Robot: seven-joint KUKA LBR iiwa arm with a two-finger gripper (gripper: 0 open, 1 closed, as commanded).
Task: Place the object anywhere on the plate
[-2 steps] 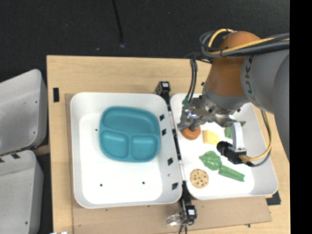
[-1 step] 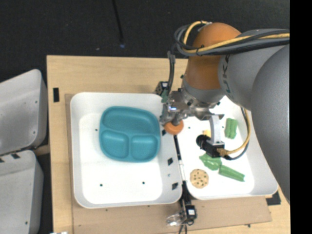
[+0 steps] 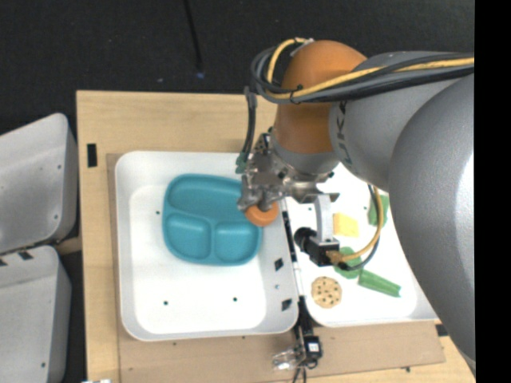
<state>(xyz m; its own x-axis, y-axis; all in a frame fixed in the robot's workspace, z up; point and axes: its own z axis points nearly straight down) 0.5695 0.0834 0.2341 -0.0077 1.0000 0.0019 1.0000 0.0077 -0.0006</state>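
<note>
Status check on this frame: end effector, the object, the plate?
End effector at right rim of teal divided plastic plate. Small round orange object at its tip, over plate edge; grip unconfirmed. Yellow block, round cookie, green piece in right bin.

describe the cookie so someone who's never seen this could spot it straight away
Find the right-hand white bin, under the grey arm. Near its front left corner lies the cookie, a flat tan disc with dark specks. Its neighbours differ: a yellow square block and a long green piece.

wooden bench [image 3: 96, 126] bears two white bins [image 3: 144, 309], apparently touching.
</note>
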